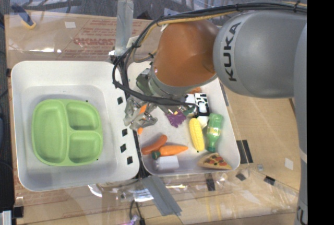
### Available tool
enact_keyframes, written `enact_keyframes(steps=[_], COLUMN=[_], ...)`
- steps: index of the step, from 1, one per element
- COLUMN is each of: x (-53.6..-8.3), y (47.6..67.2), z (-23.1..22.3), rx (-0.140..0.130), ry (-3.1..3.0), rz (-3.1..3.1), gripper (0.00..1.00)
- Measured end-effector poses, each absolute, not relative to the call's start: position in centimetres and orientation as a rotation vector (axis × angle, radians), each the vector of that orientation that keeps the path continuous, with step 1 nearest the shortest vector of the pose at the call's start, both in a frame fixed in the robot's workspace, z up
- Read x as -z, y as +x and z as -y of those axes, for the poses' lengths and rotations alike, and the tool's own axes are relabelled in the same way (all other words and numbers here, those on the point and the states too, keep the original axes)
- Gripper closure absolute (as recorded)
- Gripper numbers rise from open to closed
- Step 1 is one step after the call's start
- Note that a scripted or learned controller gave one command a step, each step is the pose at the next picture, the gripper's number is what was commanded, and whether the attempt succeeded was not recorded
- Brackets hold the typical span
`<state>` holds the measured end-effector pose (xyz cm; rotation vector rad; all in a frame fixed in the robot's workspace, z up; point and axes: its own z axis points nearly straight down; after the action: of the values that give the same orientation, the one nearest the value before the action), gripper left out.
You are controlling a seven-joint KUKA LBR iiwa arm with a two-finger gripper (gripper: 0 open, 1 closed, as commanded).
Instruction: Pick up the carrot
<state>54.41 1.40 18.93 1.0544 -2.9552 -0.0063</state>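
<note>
Camera view is showing me the orange plastic carrot lying flat near the front of the right white bin, touching a second reddish-orange carrot-like piece to its left and a small white block. Further back, the metal two-finger gripper is hanging at the bin's left wall; whether it is gripping anything I cannot tell. Yellow corn cob, green bottle and pizza slice are crowding the right.

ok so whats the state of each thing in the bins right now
green plate: upright in left bin
carrot: lying flat in right bin, not held
corn: lying flat
green bottle: lying on its side
pizza slice: flat by the bin's near wall
gripper: low over right bin
</note>
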Motion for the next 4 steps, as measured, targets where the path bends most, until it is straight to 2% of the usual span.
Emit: enact_keyframes(steps=[1, 2, 3, 4], x=[-21.8, -21.8, -26.6, -25.9], y=[59.9, 51.6, 47.7, 50.2], z=[-0.7, 1.4, -0.9, -1.9], rx=[-0.002, 0.001, -0.002, 0.001], ry=[1.289, 1.595, 1.926, 2.553], rz=[2.869, 2.706, 2.487, 1.834], gripper=[1.0, 1.0, 1.0, 1.0])
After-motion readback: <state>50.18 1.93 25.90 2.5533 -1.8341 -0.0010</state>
